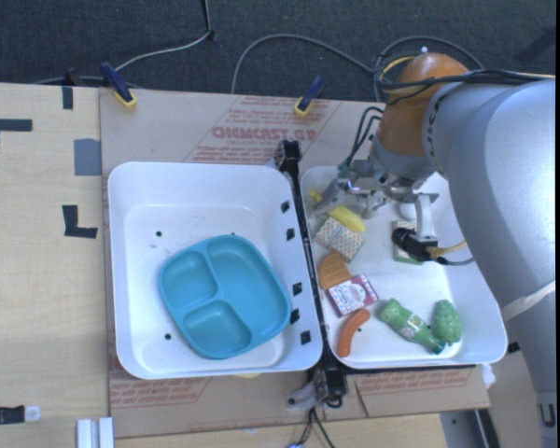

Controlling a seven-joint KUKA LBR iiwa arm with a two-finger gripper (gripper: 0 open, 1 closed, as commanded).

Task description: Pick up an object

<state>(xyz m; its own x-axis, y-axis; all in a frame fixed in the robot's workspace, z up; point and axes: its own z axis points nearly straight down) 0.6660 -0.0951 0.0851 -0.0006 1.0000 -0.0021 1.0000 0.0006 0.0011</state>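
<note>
Yellow-topped block (342, 231) sits at back of right bin (467, 343), gripper (359, 192) just above it w/ nothing visibly held, can't tell re fingers — looks like approach step, next needs straight descent & clean close.

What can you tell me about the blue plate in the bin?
The blue plate is a turquoise tray with rounded corners that looks like smooth plastic. Raised ridges split it into three compartments, and nothing lies in any of them. It rests flat, right side up, turned at a slant, on the floor of the left bin, towards that bin's near right corner. Only the bin touches it; the gripper is over in the other bin.
</note>
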